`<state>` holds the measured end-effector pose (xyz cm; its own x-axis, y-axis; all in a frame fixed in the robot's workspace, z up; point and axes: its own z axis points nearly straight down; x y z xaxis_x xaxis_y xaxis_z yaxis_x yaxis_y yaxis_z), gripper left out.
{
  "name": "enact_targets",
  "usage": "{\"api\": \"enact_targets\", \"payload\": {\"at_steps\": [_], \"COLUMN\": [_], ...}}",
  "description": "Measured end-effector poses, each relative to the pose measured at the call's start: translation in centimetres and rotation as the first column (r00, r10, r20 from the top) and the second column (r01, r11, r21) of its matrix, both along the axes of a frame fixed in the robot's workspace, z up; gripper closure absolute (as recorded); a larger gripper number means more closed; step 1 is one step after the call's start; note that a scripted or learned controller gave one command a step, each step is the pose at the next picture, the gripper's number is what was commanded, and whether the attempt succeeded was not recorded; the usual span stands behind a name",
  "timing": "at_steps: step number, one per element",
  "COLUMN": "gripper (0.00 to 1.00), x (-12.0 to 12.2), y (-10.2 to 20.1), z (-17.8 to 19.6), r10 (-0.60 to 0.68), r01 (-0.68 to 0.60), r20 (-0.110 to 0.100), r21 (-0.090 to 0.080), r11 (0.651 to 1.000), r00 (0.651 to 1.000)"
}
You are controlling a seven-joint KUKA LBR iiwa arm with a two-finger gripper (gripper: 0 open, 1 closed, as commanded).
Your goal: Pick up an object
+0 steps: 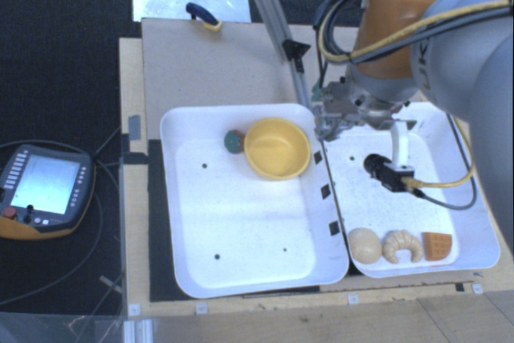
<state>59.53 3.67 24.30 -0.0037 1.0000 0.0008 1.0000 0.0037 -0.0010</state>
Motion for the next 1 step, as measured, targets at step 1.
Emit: {"api": "enact_targets", "payload": {"at_steps": [1], "gripper": [1.0], "x": [3.0], "y": [4.84], "z": [0.18], "r10": [0.0], "r01": [0.0], "r20": [0.002], "r21": [-0.001], "r11": [1.0], "r00": [1.0]}}
